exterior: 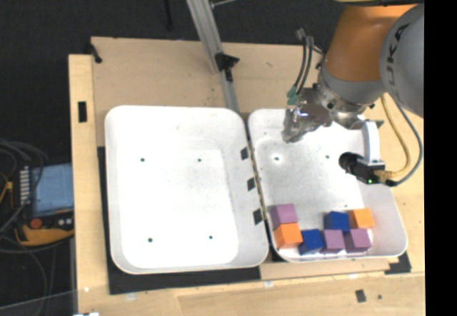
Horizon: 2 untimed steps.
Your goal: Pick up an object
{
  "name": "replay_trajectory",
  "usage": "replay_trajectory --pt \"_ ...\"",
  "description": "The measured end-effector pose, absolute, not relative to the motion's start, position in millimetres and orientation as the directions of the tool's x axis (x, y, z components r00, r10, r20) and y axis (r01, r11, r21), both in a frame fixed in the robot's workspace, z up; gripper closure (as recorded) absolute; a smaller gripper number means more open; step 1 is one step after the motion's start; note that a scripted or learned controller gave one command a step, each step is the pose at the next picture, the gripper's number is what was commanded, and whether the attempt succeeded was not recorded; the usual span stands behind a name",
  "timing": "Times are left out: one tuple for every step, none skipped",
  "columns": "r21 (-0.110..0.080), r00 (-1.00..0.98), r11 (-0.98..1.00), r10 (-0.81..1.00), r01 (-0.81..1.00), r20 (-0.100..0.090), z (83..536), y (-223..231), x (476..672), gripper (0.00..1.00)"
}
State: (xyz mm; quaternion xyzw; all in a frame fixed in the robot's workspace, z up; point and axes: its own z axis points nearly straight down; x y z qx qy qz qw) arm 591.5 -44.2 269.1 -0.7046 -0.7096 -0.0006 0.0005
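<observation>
Several small blocks lie along the near edge of the right bin (314,165): a purple block (284,215) on top of an orange block (289,235), then a blue block (312,241), a purple block (334,240), a blue block (337,221), an orange block (363,218) and a purple block (358,239). My gripper (294,130) hangs over the far left part of the right bin, well away from the blocks. Nothing shows between its fingers.
The left bin (178,186) lies beside the right one. A slanted metal pole (207,29) rises from the bench behind the bins. The arm's orange band (360,22) and cables hang over the right bin's far right corner.
</observation>
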Motion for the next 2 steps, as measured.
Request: replay_trajectory --pt "-0.001 -0.007 0.007 1.000 1.000 0.001 255 15 586.0 1.00" --pt "-0.003 -0.008 0.008 1.000 1.000 0.002 252 77 579.4 1.00"
